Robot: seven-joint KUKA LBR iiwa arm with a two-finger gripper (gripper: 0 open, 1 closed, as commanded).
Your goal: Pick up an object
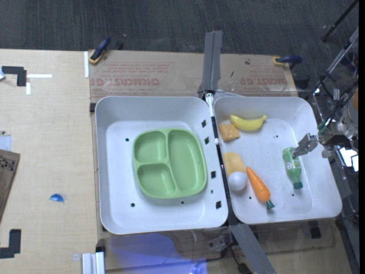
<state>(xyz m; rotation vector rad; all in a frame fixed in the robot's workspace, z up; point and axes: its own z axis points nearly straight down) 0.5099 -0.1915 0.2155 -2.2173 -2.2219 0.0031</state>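
The right bin [319, 201] holds a yellow banana [248, 122], an orange-brown toast piece [228, 132], a pale yellow block [234, 162], a white ball [237, 181], an orange carrot [259, 187] and a small green bottle [293, 168] lying on its side. My gripper [302, 148] reaches in over the bin's right rim. It hovers just above the top end of the green bottle. Nothing is visibly held in it.
The left bin [114, 124] holds a green three-compartment plate [170, 163]. A grey divider bar [212, 61] runs between the bins at the back. Brown cardboard [148, 73] lies behind them. Dark frame parts stand beyond the right bin's edge.
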